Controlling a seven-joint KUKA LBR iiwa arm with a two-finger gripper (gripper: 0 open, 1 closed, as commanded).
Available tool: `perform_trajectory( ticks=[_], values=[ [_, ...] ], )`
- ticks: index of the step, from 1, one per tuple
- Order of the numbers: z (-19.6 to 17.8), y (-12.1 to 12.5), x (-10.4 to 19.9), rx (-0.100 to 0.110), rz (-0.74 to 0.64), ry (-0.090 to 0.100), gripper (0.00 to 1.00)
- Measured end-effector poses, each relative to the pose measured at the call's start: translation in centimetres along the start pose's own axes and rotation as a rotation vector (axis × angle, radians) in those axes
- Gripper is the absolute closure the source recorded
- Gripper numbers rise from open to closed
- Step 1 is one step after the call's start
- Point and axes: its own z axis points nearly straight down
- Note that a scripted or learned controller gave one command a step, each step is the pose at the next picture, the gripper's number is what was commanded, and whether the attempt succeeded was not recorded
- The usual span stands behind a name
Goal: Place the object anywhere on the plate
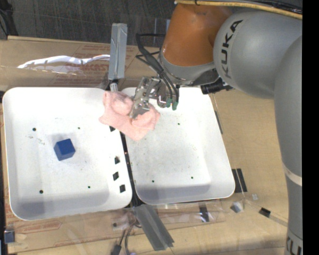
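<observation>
A pink, soft-looking crumpled object (128,119) hangs over the rim between the two bins, near their far end. My gripper (140,104) comes down on its upper right part, and its metal fingers (143,92) are closed into the pink material. A small blue cube (65,149) lies on the floor of the left bin (21,142), well to the left of the gripper. The right bin (181,158) lies below and to the right of the gripper.
A grey upright post (117,52) stands just behind the bins, close to the gripper's left. Crumpled clear plastic (64,62) lies on the cardboard behind the left bin. The large grey and orange arm (234,41) overhangs the far right.
</observation>
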Motion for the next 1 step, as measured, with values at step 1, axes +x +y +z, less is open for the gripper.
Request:
perform_trajectory(
  ticks=[1],
  values=[
    [0.11, 5.94, 1.31, 0.000, -0.225, -0.002, 1.00]
  ],
)
